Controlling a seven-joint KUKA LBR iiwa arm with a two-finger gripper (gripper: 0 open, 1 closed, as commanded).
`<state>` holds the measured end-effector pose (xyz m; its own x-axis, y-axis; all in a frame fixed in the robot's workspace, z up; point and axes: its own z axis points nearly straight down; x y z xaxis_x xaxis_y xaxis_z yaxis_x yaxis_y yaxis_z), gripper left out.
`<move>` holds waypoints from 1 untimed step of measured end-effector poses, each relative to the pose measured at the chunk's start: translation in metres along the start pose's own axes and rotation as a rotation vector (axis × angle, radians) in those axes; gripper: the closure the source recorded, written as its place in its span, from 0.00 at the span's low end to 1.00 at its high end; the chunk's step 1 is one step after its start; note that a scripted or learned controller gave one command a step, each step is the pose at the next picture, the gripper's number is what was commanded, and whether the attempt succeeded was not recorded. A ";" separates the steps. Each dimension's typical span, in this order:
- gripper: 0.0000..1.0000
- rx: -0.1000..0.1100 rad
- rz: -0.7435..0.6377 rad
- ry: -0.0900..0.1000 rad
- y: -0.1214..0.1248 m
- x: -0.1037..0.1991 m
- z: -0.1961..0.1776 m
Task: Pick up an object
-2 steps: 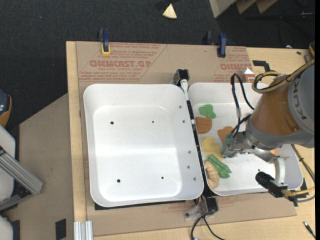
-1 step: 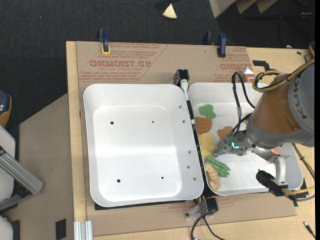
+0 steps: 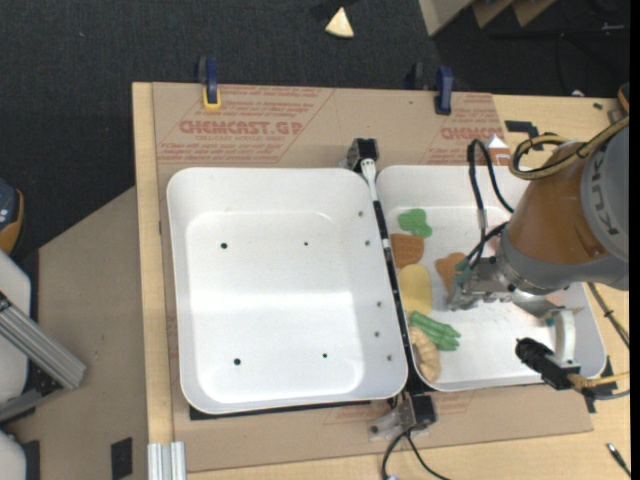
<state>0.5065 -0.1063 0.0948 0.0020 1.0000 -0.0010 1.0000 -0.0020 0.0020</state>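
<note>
Clearly we are at the approach step: our pincer (image 3: 463, 290) hangs low inside the right bin (image 3: 490, 366), among the small objects gathered along that bin's left wall. Whether the pincer is spread or pressed together we cannot tell, since the orange band of the arm (image 3: 548, 218) and the grey wrist cover most of it from above, and nothing can be seen pinched in it.

Just to the pincer's left, almost touching it, lies an orange-brown piece (image 3: 449, 265). A little further left sits a yellow block (image 3: 415, 289), and beyond that, up and to the left, a brown piece (image 3: 406, 249) and a green piece (image 3: 414, 223). Below and left of the pincer a second green object (image 3: 436, 330) lies across a tan one (image 3: 427, 356). Well to the left, past the divider, stands the left bin (image 3: 200, 208).

We judge the orange-brown piece the likeliest target, being nearest. The next move calls for settling the pincer squarely over one item, closing on it alone, and lifting straight up. The crowding matters: neighbours lie close together, so a slanted descent could nudge them or catch two at once.
</note>
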 end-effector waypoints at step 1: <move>0.00 0.001 0.000 0.000 0.000 0.000 0.001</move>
<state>0.5063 -0.1062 0.0942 0.0022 1.0000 -0.0007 1.0000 -0.0022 0.0012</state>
